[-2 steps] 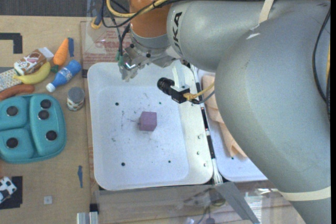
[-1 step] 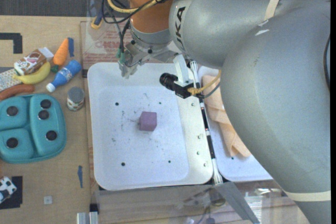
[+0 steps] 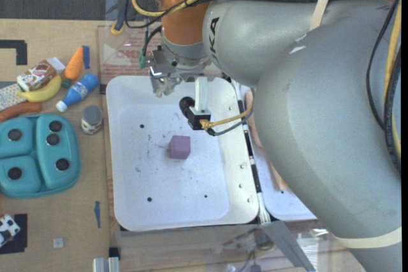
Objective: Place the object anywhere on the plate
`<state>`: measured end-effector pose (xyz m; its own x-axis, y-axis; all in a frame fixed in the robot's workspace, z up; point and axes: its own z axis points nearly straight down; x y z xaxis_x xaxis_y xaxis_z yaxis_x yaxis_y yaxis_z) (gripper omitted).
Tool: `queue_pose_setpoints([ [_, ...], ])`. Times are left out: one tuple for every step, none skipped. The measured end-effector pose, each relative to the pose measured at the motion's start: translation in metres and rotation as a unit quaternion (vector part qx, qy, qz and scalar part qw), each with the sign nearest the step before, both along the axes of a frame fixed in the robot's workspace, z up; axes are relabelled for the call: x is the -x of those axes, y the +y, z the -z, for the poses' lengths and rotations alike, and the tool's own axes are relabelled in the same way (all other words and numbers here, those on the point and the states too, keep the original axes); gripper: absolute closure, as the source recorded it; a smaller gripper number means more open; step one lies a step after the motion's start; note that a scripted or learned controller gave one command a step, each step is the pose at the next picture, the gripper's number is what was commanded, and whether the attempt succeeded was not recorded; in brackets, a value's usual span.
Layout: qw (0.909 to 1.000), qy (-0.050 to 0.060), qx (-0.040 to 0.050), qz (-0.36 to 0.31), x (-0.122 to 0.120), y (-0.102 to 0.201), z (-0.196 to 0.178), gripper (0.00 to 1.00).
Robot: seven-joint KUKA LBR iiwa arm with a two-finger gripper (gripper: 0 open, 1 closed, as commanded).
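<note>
Near the middle of the left white bin [image 3: 127, 200] lies a small purple cube [image 3: 179, 147], resting flat on the bin floor and untouched. Gripper [image 3: 164, 87] hangs above the bin's far edge, well apart from the cube; jaw state cannot be told. Beyond the bin's left wall sit a teal tray [image 3: 35, 153], a banana [image 3: 39, 91] and a small bottle [image 3: 78, 92].

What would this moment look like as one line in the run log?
end effector: above left bin far edge | purple cube: lying free on bin floor | arm: covers right bin
</note>
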<state>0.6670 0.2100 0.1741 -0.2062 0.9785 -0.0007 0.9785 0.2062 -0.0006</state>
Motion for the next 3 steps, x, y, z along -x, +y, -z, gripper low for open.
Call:
queue_pose_setpoints([
  [0.9989,-0.002,-0.0002,-0.046,0.001,0.005,-0.010,1.00],
  [0.9948,0.001,0.0001,0.102,0.000,0.000,0.006,1.00],
  [0.9843,-0.001,-0.0004,0.176,0.000,0.013,0.009,1.00],
])
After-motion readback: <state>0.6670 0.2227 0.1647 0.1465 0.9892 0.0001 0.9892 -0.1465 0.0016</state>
